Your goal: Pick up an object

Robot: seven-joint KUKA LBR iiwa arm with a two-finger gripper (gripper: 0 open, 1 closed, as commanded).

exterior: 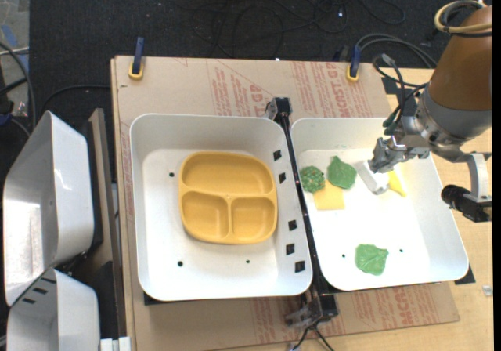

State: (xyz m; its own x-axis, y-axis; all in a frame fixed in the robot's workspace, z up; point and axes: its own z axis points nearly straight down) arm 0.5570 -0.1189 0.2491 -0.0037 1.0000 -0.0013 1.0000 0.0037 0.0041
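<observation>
Tool (pixel 379 177) down in right bin (pixel 438 263)

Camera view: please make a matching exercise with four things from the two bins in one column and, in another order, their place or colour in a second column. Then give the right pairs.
Things:
1. divided plate
2. yellow block
3. lone green piece
4. gripper

Descriptions:
A. near the front edge of the right bin, apart from the other items
B. in the left bin, yellow-orange, three compartments
C. over the upper part of the right bin, above a white piece
D. in the right bin, just below two green pieces

Pairs: 1-B, 2-D, 3-A, 4-C
</observation>
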